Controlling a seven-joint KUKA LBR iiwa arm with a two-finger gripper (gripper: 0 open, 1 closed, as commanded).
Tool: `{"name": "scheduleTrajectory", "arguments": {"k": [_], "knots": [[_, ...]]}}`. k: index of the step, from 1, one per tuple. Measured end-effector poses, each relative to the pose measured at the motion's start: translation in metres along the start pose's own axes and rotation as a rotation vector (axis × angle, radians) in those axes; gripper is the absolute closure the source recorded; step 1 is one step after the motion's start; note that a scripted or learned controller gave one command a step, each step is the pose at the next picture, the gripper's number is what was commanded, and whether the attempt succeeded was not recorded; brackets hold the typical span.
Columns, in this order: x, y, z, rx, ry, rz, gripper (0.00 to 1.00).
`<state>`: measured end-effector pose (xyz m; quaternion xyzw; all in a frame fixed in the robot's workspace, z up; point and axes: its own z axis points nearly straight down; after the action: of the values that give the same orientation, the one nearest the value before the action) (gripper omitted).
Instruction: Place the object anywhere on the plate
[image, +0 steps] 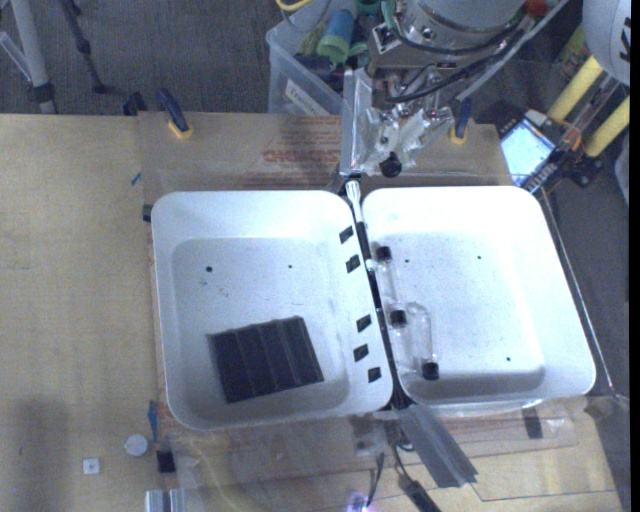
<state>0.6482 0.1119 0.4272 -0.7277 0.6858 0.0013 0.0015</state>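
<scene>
One black plate (265, 358) near left bin's (180, 225) front edge.

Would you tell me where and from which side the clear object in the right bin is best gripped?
Probably from straight above, across the narrow width of the clear object, at its lower stretch near the black cap. It lies flat and long, and its upper end hugs the left wall of the right bin; the lower part sits farther out.
</scene>
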Motion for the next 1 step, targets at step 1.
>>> {"name": "scheduleTrajectory", "arguments": {"k": [1], "knots": [[0.0743, -0.0147, -0.0096, 0.007, 0.000, -0.044, 1.00]]}}
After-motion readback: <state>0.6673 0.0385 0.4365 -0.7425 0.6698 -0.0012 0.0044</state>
